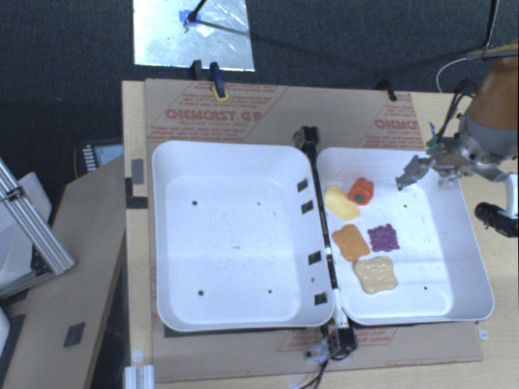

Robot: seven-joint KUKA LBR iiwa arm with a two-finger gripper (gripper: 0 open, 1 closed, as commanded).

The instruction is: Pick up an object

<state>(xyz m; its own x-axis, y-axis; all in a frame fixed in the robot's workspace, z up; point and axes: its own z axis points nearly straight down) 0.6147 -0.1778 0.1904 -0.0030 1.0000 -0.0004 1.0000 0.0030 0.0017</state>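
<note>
My pincer [408,178] over right white bin [454,254], grip state unclear; nothing visibly held, small orange-red toy [362,190] unpicked.

Arm [495,108], seen over the right bin's [466,298] far right corner: orange-tan band on the upper segment, pale grey rounded wrist housing below it. Thin dark and light cables loop beside the band, toward the bin's back rim. Gripper [405,178]: grey metal, small and angular, with a bluish spot where it joins the wrist housing. Black fitting projects off the bin's right rim.
</note>
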